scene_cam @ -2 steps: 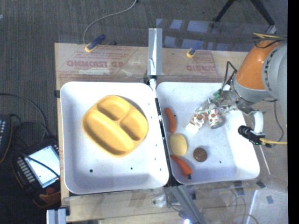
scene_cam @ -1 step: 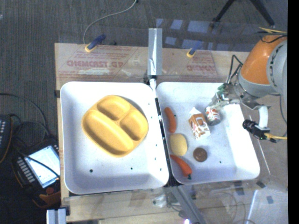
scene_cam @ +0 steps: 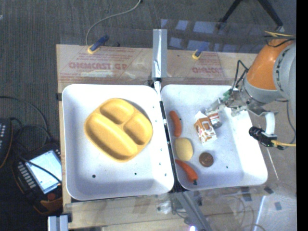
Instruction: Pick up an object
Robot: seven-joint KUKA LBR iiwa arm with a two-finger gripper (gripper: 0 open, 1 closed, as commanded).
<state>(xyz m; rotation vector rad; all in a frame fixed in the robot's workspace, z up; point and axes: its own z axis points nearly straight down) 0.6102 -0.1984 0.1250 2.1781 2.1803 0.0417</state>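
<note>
Two shallow white bins are seen side by side on the bench. The left bin (scene_cam: pixel 77 177) is occupied by a yellow divided tray (scene_cam: pixel 119 128). In the right bin (scene_cam: pixel 250 170) a small orange-and-white carton (scene_cam: pixel 206 130) is found towards the far middle, tipped on its side, with a hot dog (scene_cam: pixel 175 122) and a pale potato-like lump (scene_cam: pixel 183 148) to its left, a brown disc (scene_cam: pixel 206 159) just near of it and a toy carrot (scene_cam: pixel 186 170) at the near left. The gripper (scene_cam: pixel 215 110) is positioned at the carton's far right corner, seemingly touching it. Whether the fingers are open or closed cannot be told, since they are blurred against the bin. The carton is judged light, thin-walled and easily crushed or pushed aside; it is best taken across its narrower faces, near mid-length, with gentle pressure
</note>
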